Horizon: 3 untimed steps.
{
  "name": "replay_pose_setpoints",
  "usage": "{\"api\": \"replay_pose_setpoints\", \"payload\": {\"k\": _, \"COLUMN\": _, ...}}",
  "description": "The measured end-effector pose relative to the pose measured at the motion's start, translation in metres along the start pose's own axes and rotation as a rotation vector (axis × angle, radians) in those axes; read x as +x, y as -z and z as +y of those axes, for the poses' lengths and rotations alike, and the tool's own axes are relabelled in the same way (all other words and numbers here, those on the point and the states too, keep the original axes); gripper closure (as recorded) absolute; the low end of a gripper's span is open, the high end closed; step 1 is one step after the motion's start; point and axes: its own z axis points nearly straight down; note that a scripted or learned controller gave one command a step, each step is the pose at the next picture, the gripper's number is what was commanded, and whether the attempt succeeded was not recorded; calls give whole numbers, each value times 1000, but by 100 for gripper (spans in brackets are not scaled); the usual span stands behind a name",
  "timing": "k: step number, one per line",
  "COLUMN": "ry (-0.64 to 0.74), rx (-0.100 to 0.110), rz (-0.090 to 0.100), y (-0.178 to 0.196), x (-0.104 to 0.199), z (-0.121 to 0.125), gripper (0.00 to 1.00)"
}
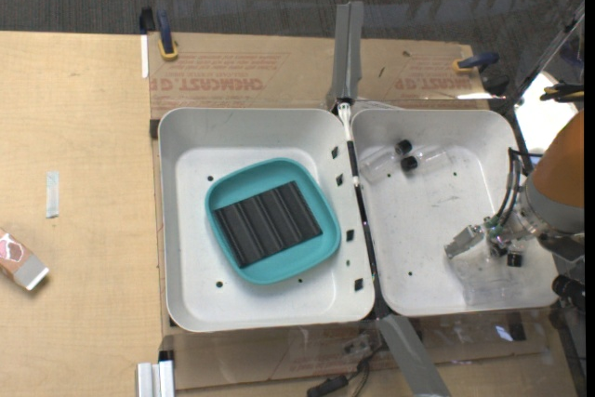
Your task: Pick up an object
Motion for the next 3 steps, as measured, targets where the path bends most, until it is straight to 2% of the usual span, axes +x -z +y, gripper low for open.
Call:
{"api": "replay_pose_setpoints", "payload": {"k": 1, "ry": 6, "rx": 7, "rz": -18, "y": -3, "x": 77, "z": 9, "gripper": 0}}
{"api": "replay_pose_setpoints", "payload": {"k": 2, "ry": 1, "rx": 7, "rz": -18, "y": 6, "x": 76, "z": 9, "gripper": 100}}
{"api": "replay_pose_setpoints", "payload": {"k": 3, "ry": -22, "rx": 5, "rz": -20, "y": 97, "x": 1, "z": -7, "gripper": 100}}
